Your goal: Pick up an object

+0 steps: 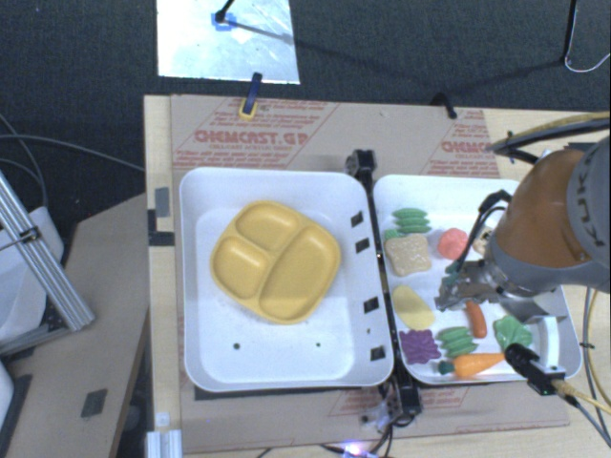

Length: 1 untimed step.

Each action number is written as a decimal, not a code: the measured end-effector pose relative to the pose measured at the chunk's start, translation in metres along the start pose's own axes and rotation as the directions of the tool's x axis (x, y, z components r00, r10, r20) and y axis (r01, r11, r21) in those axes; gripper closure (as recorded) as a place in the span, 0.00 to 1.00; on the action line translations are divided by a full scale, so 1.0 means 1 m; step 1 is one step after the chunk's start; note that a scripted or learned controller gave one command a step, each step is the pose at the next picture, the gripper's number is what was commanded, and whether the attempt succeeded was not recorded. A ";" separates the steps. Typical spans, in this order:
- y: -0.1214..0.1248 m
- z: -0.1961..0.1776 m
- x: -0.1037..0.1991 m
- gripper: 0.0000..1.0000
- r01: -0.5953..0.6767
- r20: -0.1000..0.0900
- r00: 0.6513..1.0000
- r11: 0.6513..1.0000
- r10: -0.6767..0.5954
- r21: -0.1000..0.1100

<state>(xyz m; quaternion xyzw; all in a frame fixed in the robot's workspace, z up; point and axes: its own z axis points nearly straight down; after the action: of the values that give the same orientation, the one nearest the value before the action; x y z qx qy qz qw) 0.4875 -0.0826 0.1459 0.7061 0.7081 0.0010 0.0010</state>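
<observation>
Gripper [456,292] sits low in the right bin [558,351], lower right of frame, beside a small carrot [475,319]. Jaws, can't tell. Yellow tray [276,260] fills the left bin [205,351].

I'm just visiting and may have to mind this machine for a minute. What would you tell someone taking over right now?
Hand: low in the right bin, among the toy food; whether it is open or shut cannot be told, and nothing shows between its fingers.
Things: green beans, bread slice, pink piece, yellow piece, purple grapes and carrot lie in the right bin. The yellow divided plate sits in the left bin.
Done: nothing visibly picked up.
Left: grasp one item and lift it.
</observation>
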 end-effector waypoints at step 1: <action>0.002 -0.040 0.046 1.00 0.005 -0.001 1.000 1.000 -0.005 -0.001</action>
<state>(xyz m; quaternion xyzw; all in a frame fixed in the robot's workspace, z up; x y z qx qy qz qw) 0.4896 -0.0366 0.1862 0.7043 0.7099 0.0018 0.0012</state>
